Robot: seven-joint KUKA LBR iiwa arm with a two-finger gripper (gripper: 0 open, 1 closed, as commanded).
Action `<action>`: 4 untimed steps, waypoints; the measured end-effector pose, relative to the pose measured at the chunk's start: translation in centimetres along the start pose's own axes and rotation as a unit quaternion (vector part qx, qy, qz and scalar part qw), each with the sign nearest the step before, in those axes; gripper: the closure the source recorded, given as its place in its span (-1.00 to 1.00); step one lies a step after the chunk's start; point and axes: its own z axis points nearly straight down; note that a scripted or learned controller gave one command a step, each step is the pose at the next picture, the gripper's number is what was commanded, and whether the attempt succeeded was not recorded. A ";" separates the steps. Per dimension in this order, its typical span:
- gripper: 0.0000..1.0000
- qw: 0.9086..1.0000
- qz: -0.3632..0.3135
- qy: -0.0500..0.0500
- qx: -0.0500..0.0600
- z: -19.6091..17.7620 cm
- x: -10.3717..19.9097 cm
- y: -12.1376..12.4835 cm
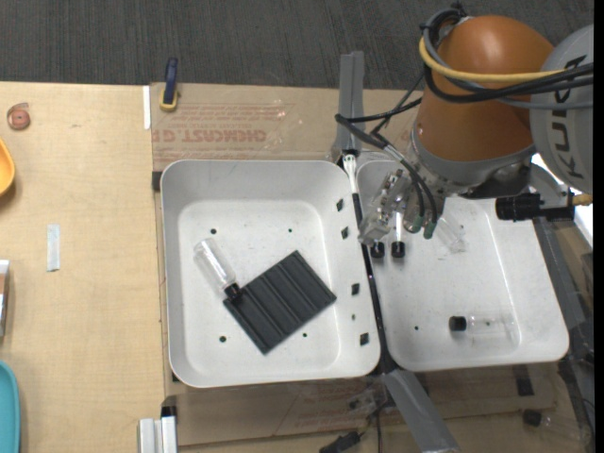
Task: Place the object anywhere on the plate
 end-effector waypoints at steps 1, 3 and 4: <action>1.00 0.995 -0.102 0.001 0.000 2.0 5.0 -1.3; -1.00 0.977 -0.215 0.001 0.000 8.1 1.4 3.6; 1.00 0.977 -0.212 0.000 -0.001 7.3 1.2 3.5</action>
